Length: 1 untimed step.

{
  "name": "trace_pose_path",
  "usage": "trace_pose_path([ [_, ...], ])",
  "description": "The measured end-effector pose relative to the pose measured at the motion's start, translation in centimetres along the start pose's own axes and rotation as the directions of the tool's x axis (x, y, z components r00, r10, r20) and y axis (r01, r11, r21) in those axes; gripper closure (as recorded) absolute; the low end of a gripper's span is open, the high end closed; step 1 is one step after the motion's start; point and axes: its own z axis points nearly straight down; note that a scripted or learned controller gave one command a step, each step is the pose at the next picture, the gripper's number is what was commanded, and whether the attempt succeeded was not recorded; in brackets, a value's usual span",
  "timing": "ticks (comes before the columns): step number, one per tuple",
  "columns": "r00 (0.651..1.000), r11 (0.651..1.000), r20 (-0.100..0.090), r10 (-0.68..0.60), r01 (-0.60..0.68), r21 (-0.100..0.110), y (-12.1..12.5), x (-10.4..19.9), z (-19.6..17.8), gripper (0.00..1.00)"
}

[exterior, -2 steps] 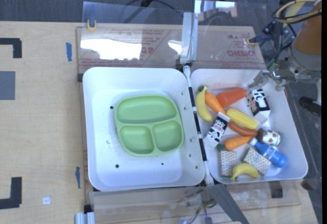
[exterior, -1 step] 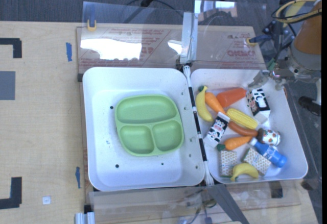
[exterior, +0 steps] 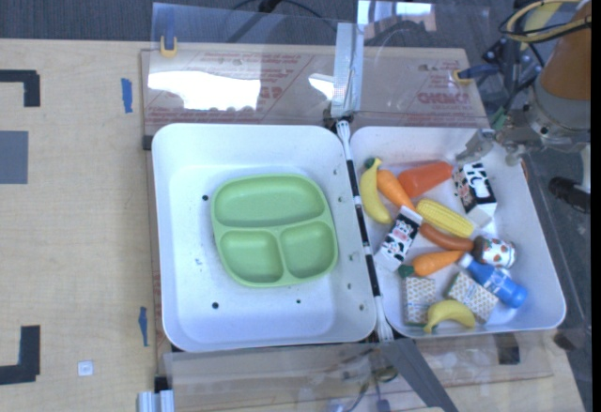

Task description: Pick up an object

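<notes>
Arm sits at the right edge of the frame, gripper over the upper right corner of the right bin. You can't tell if the jaws are open or shut, too blurry. Pickable stuff is piled in that bin: banana, corn cob, carrot, small carton nearest the gripper. Left bin holds a green divided plate. Risk: items touch and overlap, so your grab likely clips a neighbour or slips off; the bin wall is close too.
</notes>
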Motion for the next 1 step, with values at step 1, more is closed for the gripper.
trace_pose_path([
  [1, 0.964, 0.964, -0.006, -0.264, 0.264, 0.017, 2.58, -0.6, 0.2, 0.0],
])
